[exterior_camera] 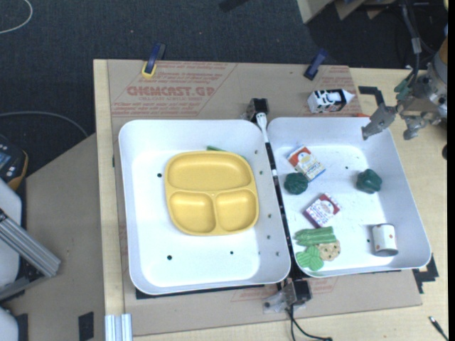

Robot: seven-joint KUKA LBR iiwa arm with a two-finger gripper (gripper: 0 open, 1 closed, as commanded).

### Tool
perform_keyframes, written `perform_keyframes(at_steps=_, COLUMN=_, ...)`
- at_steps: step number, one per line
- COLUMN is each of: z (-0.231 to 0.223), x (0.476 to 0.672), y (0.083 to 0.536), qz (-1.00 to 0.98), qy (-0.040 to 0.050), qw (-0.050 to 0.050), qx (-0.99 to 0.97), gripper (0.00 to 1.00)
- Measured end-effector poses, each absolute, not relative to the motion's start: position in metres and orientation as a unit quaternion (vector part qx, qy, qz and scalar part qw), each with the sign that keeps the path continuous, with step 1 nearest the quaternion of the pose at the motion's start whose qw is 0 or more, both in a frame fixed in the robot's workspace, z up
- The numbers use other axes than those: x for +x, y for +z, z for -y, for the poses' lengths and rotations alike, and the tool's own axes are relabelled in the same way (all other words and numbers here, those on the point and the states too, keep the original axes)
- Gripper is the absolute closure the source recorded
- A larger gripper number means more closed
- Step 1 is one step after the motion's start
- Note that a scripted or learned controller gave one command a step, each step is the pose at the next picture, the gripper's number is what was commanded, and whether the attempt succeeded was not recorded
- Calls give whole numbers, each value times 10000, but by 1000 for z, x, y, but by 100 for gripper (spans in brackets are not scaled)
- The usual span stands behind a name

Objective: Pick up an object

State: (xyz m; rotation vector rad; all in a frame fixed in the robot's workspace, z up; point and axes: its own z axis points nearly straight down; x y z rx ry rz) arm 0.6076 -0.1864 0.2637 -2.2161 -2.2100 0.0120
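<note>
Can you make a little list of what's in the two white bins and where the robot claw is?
left bin: yellow divided plate
right bin: two dark green lumps, small cartons, silver can, green toy food
outside bins: black-and-white toy
claw: above right bin's top right corner, holding nothing

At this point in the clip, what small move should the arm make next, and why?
Probably move inward and down toward the dark green lumpy object. The two-finger gripper hangs open at the right white bin's far right corner, holding nothing, and that object lies closest with bare floor around it.
</note>
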Motion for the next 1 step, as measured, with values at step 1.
perform_keyframes(at_steps=1, z=186, x=610, y=272, qz=7071, qy=1, qw=3, qx=-7071, gripper=0)
